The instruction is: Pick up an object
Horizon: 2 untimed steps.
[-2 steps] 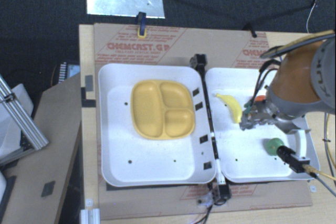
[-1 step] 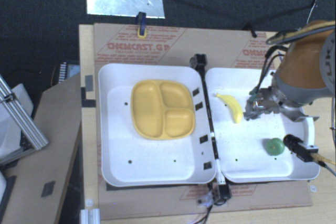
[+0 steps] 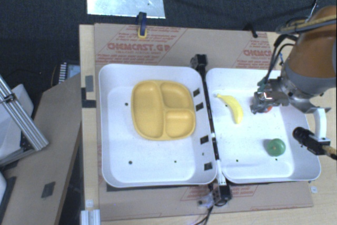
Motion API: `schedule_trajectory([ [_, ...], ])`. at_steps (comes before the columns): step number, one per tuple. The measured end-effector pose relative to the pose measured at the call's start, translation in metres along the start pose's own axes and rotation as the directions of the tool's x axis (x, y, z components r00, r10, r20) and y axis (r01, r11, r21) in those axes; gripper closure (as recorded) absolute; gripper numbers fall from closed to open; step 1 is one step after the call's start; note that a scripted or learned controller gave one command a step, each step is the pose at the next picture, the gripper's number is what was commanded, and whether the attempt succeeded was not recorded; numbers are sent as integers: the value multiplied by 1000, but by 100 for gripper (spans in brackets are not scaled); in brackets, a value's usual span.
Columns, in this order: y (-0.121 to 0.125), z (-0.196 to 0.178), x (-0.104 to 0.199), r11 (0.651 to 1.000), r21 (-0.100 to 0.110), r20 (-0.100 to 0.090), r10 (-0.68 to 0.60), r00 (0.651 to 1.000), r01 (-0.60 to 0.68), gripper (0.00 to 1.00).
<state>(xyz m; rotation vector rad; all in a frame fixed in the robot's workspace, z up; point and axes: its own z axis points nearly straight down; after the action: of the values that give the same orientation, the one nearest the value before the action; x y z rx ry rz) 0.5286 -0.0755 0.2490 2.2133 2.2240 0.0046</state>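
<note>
A yellow banana [image 3: 232, 107] lies in the right bin [image 3: 247, 168], near its left wall. A round green fruit [image 3: 275, 147] rests toward that bin's front right. My gripper [image 3: 261, 104] hangs low over the right bin, just right of the banana and above-left of the green fruit. A small patch of red [image 3: 269, 108] shows at the gripper's lower edge; what it belongs to is unclear. The grey arm with its orange band [image 3: 315, 55] comes in from the right.
The left bin [image 3: 118, 166] holds a yellow divided plate [image 3: 162, 109]. A black divider [image 3: 206, 113] runs between the bins. A black fitting [image 3: 309, 139] sits at the right bin's right rim. Cables cross the bench's back right.
</note>
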Motion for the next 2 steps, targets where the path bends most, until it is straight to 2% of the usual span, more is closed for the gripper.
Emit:
schedule_trajectory([
  [2,-10,0,90,1000,3,-2,-3,1000,3,100],
])
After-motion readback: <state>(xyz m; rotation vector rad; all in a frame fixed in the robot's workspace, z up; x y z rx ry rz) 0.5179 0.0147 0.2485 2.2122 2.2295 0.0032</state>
